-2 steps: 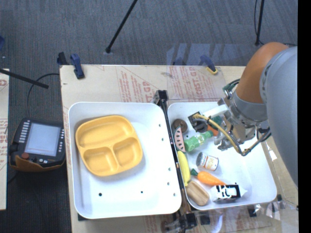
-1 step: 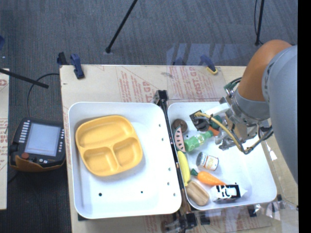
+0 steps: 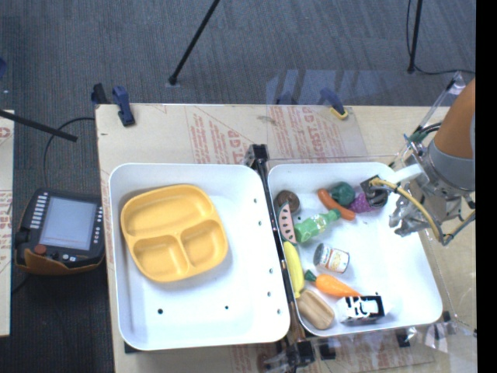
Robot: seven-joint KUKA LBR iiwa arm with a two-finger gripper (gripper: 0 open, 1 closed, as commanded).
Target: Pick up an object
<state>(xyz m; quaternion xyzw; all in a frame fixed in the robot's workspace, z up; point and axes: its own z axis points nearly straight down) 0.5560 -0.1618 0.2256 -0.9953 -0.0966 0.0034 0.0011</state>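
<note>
Two shallow white plastic bins sit side by side on a cardboard-covered bench [image 3: 233, 134]. The left bin [image 3: 140, 317] carries a smooth yellow compartment tray [image 3: 174, 232], three-sectioned with rounded corners, lying toward the bin's far left corner.

The right bin [image 3: 404, 286] holds small toy items. Along its left edge: a watermelon slice [image 3: 288, 222], a glossy yellow banana [image 3: 293, 264] and, at the near left corner, a tan bread loaf [image 3: 315, 308]. Beside the loaf lie an orange carrot [image 3: 337, 287] and a black-and-white carton [image 3: 363, 307]. Mid-bin are a green bottle [image 3: 315, 227] and a small cylindrical jar [image 3: 332, 258]. Toward the far edge sit a second carrot [image 3: 334, 203], a dark green piece [image 3: 342, 192] and knobbly purple grapes [image 3: 359, 202].

The grey arm enters over the right bin's right edge, wrist angled downward. The gripper [image 3: 405, 217] hangs above the bin's right side, near the grapes; its opening cannot be determined.
</note>
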